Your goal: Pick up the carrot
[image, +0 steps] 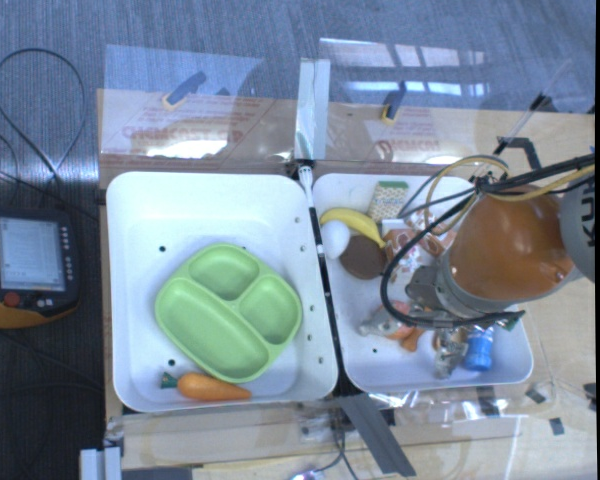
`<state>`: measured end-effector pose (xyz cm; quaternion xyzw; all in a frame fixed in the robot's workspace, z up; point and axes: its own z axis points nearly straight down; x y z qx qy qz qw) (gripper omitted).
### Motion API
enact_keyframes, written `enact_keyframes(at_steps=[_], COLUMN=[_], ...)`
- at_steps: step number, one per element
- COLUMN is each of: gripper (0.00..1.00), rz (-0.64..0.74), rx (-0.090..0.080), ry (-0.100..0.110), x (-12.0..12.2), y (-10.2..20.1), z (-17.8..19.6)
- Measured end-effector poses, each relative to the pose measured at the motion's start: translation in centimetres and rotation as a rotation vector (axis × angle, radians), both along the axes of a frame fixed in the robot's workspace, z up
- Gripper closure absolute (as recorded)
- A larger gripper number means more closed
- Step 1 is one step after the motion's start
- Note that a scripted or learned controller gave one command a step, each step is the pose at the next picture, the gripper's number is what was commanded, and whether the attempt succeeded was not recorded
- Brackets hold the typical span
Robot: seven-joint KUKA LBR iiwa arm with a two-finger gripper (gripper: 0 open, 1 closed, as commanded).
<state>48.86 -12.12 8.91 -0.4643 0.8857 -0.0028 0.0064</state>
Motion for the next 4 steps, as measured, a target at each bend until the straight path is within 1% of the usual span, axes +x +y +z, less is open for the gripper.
enact_keyframes(at_steps=[1, 2, 3, 4], gripper=[1.0, 1.0, 1.0, 1.0], rz=[0.001, -0.113, -0.175, -0.088], rx=[-0.001, 0.002, 0.003, -0.001], ry=[-0.003, 0.008, 0.004, -0.001], x=[0.2, -0.3, 2.2, 0.2], y=[0.1, 6.6, 9.7, 6.5], z=[1.2, 9.7, 19.0, 36.6])
